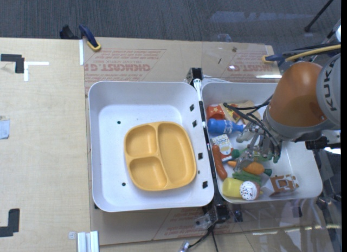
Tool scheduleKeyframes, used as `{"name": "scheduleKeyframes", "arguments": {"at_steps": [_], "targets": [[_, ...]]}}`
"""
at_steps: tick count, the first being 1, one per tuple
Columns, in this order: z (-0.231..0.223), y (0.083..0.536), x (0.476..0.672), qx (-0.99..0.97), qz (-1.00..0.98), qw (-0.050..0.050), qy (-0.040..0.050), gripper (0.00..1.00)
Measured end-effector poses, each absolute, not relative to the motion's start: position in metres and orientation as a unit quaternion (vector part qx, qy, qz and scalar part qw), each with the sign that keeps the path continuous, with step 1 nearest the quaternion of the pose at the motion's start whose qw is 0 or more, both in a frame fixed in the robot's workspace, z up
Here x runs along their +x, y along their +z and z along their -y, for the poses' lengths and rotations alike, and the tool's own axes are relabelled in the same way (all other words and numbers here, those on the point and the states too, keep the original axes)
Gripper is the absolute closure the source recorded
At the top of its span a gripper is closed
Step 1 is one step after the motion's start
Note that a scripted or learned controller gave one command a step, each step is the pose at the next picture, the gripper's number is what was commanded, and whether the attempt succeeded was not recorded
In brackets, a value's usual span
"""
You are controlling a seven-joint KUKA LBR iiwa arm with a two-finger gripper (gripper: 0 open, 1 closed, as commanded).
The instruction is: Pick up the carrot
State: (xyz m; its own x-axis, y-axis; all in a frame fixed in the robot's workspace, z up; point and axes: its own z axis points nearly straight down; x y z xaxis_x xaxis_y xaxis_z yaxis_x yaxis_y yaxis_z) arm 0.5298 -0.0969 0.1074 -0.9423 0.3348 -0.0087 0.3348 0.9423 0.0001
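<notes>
1. From above the bench, two shallow white bins sit side by side; the left bin [103, 153] holds a yellow divided plate [160, 155] with three compartments, lying roughly in the bin's middle.
2. The right bin [303, 188] is crowded with small toy foods and bits, most of them packed toward its left and near side.
3. The arm [297, 96] comes in from the right, its orange band bulging over the right bin, and the gripper [260, 152] points down into the clutter.
4. The carrot [252, 167] lies in the right bin just below the gripper tip, orange with a bit of green beside it. It looks to be touching or nearly touching the tip, though I can't make out whether it sits between the fingers.
5. How the jaws stand I cannot tell; cables and metal parts blur together there.
6. A blue bottle-like toy [221, 126] lies on its side near the bin's upper left, with a red piece [214, 111] just above it.
7. A long red-orange sausage-like piece [219, 165] runs down the bin's left edge.
8. Near the front wall sit a yellow-green piece [232, 187] and a white speckled ball [248, 191], touching each other.
9. A small brown and white item [283, 183] rests to the right of those, apart from the carrot.
</notes>
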Motion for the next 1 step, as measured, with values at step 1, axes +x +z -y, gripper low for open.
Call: {"name": "scheduleKeyframes", "arguments": {"at_steps": [1], "targets": [[0.1099, 0.0994, 0.4915, 0.184, -0.983, 0.02, 0.001, 0.0]]}}
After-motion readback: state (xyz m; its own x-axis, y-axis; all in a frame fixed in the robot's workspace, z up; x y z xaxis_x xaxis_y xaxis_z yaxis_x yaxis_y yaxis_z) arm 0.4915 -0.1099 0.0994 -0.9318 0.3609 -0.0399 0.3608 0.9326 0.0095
